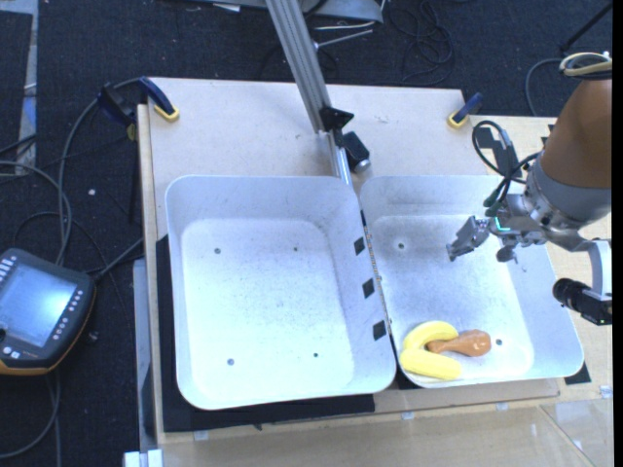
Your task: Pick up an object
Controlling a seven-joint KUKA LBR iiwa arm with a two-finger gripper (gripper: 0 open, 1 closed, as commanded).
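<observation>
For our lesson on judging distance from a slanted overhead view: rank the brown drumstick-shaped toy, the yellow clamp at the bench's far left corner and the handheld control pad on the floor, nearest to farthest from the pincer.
1. Brown drumstick-shaped toy, right bin's near edge, below the pincer.
2. Yellow clamp, bench's far left corner.
3. Handheld control pad, floor at far left.

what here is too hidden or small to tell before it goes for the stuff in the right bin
- Gripper, camera view: small and dark against the right bin; finger state unreadable.
- Arm: cut off by the right edge of the view.
- Orange-brown object: too small to identify; it touches the banana, which may cover part of it.
</observation>
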